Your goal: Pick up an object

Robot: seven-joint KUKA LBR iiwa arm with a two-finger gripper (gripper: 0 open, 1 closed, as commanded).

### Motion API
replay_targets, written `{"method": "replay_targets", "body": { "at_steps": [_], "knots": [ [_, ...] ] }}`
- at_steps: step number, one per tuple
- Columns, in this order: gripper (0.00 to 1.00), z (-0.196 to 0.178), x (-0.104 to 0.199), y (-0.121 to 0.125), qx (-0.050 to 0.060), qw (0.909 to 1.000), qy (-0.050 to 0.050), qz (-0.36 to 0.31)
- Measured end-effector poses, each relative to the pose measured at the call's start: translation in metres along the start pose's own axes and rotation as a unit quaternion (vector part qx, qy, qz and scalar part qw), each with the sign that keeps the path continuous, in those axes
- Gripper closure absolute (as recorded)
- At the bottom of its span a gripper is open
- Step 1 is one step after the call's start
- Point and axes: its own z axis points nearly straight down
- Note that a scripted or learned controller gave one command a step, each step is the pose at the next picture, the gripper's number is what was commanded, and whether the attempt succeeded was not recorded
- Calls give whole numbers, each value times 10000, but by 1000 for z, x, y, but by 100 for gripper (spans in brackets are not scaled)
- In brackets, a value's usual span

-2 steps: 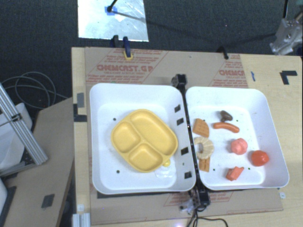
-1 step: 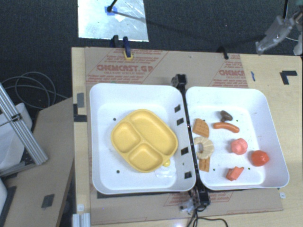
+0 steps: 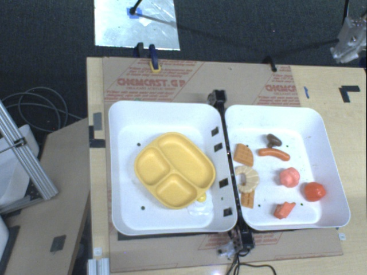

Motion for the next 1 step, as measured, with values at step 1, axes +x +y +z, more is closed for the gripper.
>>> {"method": "replay_targets", "body": {
  "at_steps": [1],
  "knots": [
    [0, 0, 0, 0, 5, 10000, 0, -7]
  ]
}}
